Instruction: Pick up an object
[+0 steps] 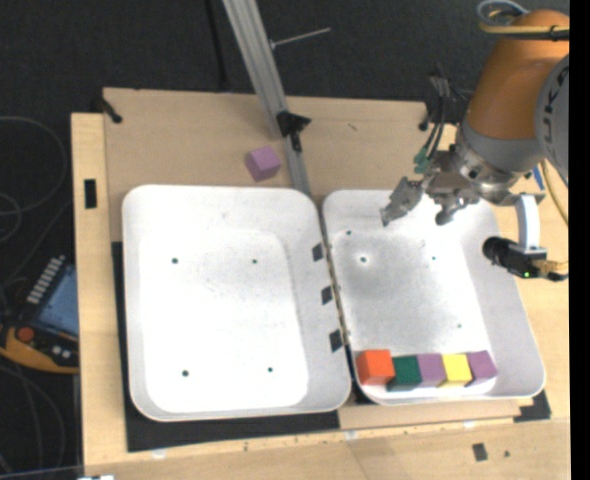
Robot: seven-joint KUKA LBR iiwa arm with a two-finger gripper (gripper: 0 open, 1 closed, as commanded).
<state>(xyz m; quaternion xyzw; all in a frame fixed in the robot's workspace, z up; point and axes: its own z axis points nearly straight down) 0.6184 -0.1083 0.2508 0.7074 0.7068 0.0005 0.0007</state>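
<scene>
Gripper (415,211) hovers spread, well apart from orange block (376,366) below.

The table (175,138) is a pale tan wooden board, seen at a slant against a dark floor. Two shallow white bins sit side by side on it, their inner edges touching along the middle: the left bin (225,298) takes up the table's left and centre, and the right bin (430,288) reaches close to the table's right edge. A small purple cube (263,163) lies directly on the bare wood behind the left bin, near its far right corner. A slanted grey metal bar (265,73) meets the table just beside the cube, at the far edge of the seam between the bins.
</scene>
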